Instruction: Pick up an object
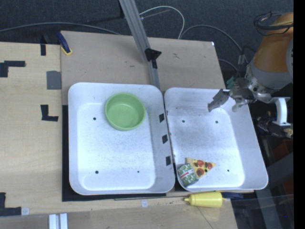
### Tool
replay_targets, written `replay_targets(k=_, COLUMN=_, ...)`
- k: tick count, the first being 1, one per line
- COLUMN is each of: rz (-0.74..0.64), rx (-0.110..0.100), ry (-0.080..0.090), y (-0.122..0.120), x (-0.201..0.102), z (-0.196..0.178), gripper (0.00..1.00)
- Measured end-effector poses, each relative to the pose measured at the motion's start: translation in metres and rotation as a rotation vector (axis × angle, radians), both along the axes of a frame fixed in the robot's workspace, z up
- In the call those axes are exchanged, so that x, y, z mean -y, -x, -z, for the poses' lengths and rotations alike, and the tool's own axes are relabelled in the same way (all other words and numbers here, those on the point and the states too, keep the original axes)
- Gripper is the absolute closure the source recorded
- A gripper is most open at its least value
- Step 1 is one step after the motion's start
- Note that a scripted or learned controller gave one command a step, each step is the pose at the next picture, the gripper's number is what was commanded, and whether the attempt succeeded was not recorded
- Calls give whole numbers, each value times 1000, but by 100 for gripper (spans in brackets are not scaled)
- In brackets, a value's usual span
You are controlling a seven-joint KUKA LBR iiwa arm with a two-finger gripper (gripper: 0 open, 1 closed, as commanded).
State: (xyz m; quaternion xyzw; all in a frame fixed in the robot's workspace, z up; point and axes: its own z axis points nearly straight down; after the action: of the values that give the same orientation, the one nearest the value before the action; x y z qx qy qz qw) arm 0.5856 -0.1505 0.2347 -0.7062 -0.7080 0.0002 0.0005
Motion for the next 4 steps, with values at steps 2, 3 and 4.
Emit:
replay_targets(k=2, rz=1, rx=-5, ry=1, y=3, x=5, z=45, gripper=0)
replay_targets(k=3, rz=1, rx=-7, ry=0, y=-2, x=5, z=107, gripper=0)
replay_targets(k=4, rz=0, rx=1, ry=3, y=-3, x=4, z=147, gripper=0)
